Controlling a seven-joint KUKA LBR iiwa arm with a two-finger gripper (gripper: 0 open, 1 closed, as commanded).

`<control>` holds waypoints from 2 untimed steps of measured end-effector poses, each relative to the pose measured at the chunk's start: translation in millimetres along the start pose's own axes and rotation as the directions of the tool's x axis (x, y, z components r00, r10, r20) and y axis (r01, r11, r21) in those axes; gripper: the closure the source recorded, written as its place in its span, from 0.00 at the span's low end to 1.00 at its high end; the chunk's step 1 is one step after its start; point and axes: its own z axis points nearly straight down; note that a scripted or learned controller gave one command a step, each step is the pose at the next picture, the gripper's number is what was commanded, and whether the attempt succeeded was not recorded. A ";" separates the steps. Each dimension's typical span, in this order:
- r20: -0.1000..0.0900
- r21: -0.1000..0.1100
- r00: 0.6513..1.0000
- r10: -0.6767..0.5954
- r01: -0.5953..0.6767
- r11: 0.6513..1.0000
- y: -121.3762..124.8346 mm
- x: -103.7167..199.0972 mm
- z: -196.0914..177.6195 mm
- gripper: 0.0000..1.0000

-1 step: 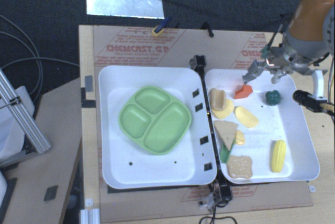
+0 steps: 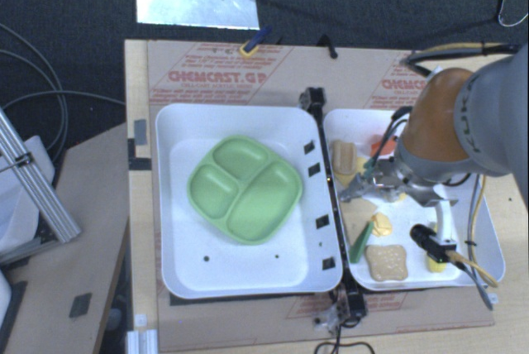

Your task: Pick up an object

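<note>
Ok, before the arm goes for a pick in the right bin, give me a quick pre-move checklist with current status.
1. Gripper over right bin: ok.
2. Nothing seen between its fingers: ok.
3. Finger opening: cannot tell, wrist hides it.
4. Targets in reach: bread slice, green stick, yellow piece and tan piece lie close by: ok.
5. Clearance: gripper sits close to the divider: not ok.
6. Green tray lies flat in left bin, away from the arm: ok.
</note>
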 end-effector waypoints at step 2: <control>-0.009 -0.037 1.000 -0.017 0.017 0.999 -61.5 51.9 -65.5 0.00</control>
